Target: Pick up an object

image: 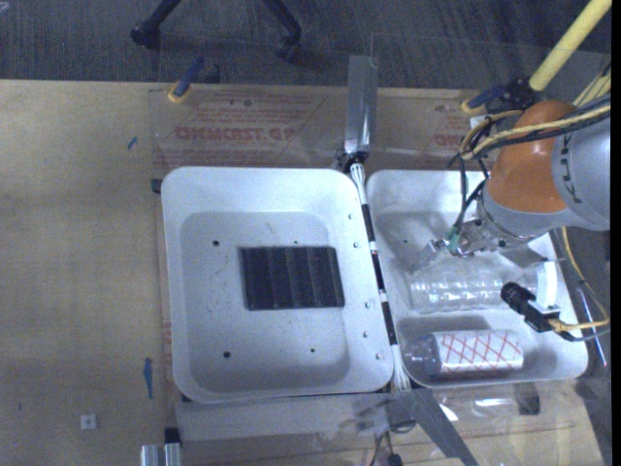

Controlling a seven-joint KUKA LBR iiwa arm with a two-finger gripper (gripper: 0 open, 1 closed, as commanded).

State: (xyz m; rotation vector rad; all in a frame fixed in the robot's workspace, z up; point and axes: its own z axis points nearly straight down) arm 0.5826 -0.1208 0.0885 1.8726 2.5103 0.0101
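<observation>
In the right bin (398,197), a clear plastic bottle (454,290) lies on its side in the middle. A roll with a red and white crosshatch pattern (473,350) lies along the near wall. My gripper (453,245) reaches in from the right and hangs low over the bin's floor, just behind the bottle's far side. The grey arm and its orange band (529,168) hide the bin's far right corner. A dark ribbed rectangular pad (291,277) lies flat in the centre of the left bin (194,212).
A metal post (360,105) stands behind the seam between the bins. Yellow and black cables (485,139) loop off the wrist above the right bin. A clear sheet with red lettering (243,129) lies behind the left bin.
</observation>
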